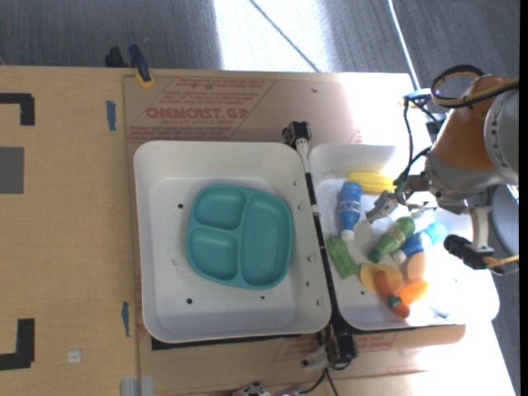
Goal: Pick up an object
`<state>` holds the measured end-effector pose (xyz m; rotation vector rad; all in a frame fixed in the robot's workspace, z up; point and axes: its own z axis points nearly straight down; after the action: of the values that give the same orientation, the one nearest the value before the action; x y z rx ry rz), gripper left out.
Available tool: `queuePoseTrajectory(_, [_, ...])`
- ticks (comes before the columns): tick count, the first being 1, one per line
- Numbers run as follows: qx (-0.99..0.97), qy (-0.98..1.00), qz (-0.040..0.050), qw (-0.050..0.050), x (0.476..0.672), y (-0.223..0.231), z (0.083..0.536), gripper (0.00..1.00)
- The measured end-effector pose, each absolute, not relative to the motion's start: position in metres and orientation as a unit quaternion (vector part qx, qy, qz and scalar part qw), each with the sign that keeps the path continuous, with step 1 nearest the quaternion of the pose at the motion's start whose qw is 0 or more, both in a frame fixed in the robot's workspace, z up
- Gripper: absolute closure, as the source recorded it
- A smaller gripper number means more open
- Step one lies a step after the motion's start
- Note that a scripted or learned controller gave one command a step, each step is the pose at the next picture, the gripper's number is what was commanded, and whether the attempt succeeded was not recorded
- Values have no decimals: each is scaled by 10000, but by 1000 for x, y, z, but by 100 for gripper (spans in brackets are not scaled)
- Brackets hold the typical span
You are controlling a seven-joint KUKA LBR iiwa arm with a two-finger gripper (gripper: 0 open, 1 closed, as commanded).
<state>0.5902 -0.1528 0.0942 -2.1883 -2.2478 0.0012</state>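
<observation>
Two shallow white bins side by side on a tabletop (66,221). In the left bin (157,246), one teal three-compartment plate (240,236). In the right bin (363,157), one blue bottle (349,208), one yellow piece (370,180), one green block (341,256), one green bottle (391,238), several orange pieces (394,280) in a heap. Just right of the blue bottle and above the green one, the fingers (381,207), parted, grasping nothing. Items near the bin's right wall overlapped, hard to separate; arm cut off at right.
</observation>
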Motion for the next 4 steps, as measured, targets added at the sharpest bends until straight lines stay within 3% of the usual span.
queuePoseTrajectory(1, [-7530, -6580, -8, -6, 635, -105, 85, 0])
queuePoseTrajectory(2, [-8228, -5683, -6, 1, 577, -93, 86, 0])
queuePoseTrajectory(3, [-7870, -6169, -1, -4, 645, -111, 85, 0])
queuePoseTrajectory(4, [-8506, -5258, 4, 11, 615, -92, 85, 0])
